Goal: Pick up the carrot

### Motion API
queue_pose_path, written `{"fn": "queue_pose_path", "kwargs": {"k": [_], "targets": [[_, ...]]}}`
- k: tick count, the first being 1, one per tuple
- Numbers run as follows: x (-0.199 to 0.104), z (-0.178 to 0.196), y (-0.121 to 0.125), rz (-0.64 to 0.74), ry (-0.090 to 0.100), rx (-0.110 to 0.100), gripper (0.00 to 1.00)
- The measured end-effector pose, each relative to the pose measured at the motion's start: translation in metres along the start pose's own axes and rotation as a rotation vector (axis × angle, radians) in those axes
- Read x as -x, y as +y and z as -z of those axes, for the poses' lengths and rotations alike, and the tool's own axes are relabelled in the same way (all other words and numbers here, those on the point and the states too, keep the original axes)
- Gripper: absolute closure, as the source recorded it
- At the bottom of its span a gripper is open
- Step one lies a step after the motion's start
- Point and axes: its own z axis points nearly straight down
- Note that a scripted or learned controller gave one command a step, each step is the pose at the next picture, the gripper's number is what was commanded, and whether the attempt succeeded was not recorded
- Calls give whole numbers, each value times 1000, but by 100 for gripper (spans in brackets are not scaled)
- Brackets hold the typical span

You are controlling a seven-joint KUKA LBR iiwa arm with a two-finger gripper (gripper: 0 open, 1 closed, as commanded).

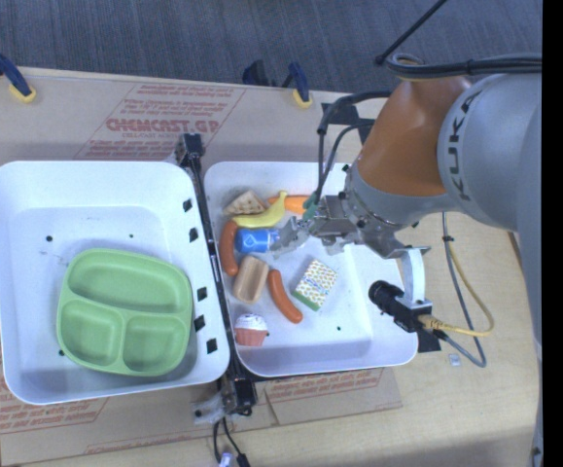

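Observation:
The carrot (228, 247) is a long orange piece lying along the left wall of the right bin (359, 343), beside a blue can (258, 240). My gripper (296, 233) hangs low over the middle of this bin, just right of the blue can and a short way right of the carrot. The wrist hides the bin floor under and behind it. Nothing shows in the gripper's hold.
Around the carrot lie a yellow banana (264, 214), a cracker (246, 202), a bread roll (252, 277), a reddish sausage (284, 297), a green-white packet (316, 283) and a cupcake (251, 330). A green divided plate (123, 311) sits in the left bin (28, 193).

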Motion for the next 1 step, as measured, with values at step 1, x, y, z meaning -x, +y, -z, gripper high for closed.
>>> {"fn": "queue_pose_path", "kwargs": {"k": [1], "targets": [[98, 10, 41, 25, -2, 3, 0]]}}
